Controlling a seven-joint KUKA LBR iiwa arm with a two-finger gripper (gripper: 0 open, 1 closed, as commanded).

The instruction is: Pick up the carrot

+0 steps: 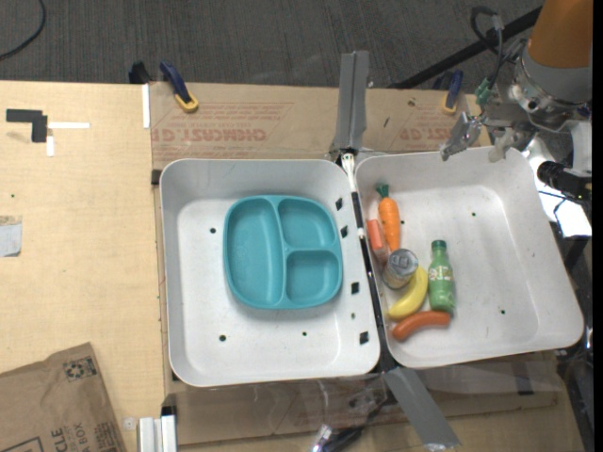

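Note:
The carrot [389,218], orange with a green top, lies in the right bin [499,224] against its left wall, pointing toward the front. My gripper [479,143] hangs over the bin's back rim at the upper right, well behind and to the right of the carrot. Its fingers [460,139] are open and hold nothing. The arm's orange band [565,12] shows above the wrist.
Crowded just in front of the carrot are a pink sausage [375,237], a metal can [402,265], a banana [410,296], a green bottle [440,277] and a red-orange sausage [421,323]. A teal divided plate [283,250] sits in the left bin [188,281].

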